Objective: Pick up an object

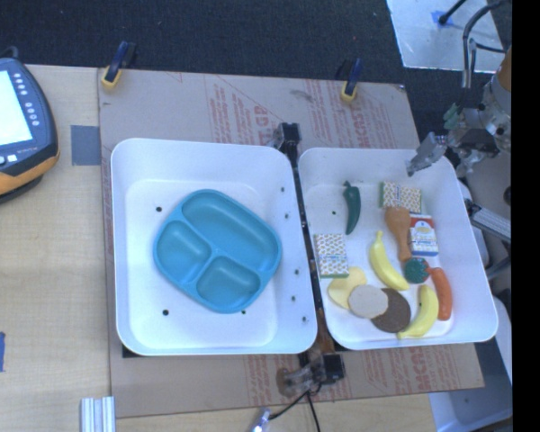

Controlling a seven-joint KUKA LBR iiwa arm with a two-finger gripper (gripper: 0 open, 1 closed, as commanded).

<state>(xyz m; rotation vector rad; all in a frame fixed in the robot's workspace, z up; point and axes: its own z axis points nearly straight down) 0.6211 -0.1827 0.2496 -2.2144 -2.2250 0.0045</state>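
The gripper (429, 154) is at the upper right of the frame, above the far right corner of the right bin (482, 268). It is small and partly blurred, so I cannot tell how it stands, and nothing is seen in it. No object is picked yet; I judge that the step in hand is to choose one and to come down on it.

All the small objects are in the right bin. A green pepper (352, 206) lies alone in the upper middle part of this bin, well apart from the others. A patterned block (401, 195) is near the top, closest to the gripper. Below it an orange piece (398, 225) touches a small white box (422, 238). Two bananas (384, 261) lie lower, with round flat pieces (370, 301) and a carrot (442, 293) crowded at the bottom. A second patterned block (330, 253) lies by the left wall. The left bin (128, 241) holds only a blue divided plate (217, 249).

To do this step well, I would take an object with free space on both sides. The pepper seems the best choice: it is narrow and nothing touches it. The gripper should come straight down over its middle and close across its short side. The crowded pile at the bottom is more risky, because a neighbour may be pushed or caught together. The block near the top is close to the bin wall, which may hinder the descent.
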